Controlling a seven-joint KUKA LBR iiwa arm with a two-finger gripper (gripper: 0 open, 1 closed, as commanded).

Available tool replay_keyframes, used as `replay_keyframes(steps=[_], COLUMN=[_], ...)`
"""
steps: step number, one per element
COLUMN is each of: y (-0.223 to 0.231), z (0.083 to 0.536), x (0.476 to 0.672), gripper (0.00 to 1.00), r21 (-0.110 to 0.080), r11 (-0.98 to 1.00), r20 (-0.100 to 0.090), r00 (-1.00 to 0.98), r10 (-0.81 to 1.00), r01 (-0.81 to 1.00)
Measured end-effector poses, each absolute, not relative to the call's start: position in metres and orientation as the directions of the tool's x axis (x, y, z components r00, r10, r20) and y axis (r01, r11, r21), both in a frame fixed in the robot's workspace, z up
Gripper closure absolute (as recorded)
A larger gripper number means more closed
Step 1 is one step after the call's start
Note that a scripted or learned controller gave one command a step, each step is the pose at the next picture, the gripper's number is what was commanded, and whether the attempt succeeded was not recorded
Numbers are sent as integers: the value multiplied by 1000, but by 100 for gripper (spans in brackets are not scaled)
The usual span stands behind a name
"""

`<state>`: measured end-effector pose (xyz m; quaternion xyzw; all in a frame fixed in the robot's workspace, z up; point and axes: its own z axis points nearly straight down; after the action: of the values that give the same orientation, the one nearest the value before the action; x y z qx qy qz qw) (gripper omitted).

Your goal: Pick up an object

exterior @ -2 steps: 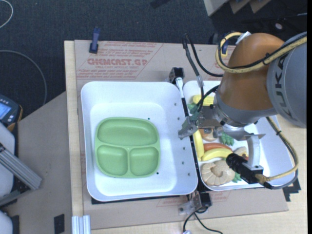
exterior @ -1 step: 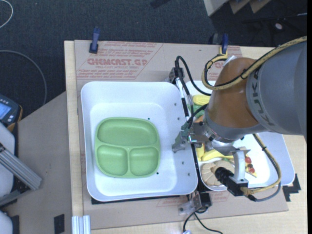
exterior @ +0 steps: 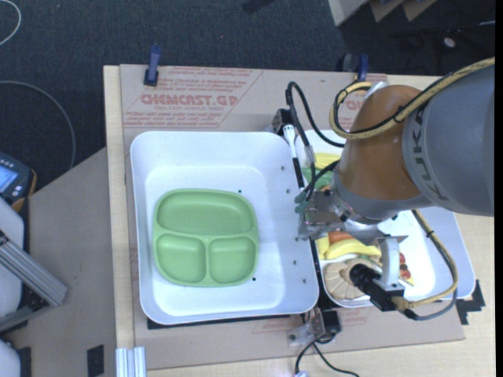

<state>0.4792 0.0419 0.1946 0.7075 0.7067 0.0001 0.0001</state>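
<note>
Arm (exterior: 409, 155) covers most of right bin (exterior: 452, 242). Gripper hidden beneath wrist; jaw state cannot tell. Yellow banana-like object (exterior: 350, 249) at 6 o'clock below wrist, near bin divider. Left bin (exterior: 149, 171) holds green divided plate (exterior: 206, 236), open margins all round.

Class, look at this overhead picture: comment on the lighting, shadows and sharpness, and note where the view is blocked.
Camera view: lighting is even and soft, with faint shadows inside the left bin; the green divided plate is sharp and free of glare; the arm looms large and slightly soft, covering much of the right bin; the claw is hidden beneath it, above yellow items.
</note>
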Motion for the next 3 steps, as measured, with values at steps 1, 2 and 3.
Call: replay_keyframes(steps=[1,2,3], y=[27,-26,-59], z=[198,325,290], x=[479,481,479], gripper=[100,100,100], r21=[2,16,-4], r11=[-2,-5,-4], r20=[-1,-2,1], r00=[2,5,4], r10=[1000,1000,1000], r01=[1000,1000,1000])
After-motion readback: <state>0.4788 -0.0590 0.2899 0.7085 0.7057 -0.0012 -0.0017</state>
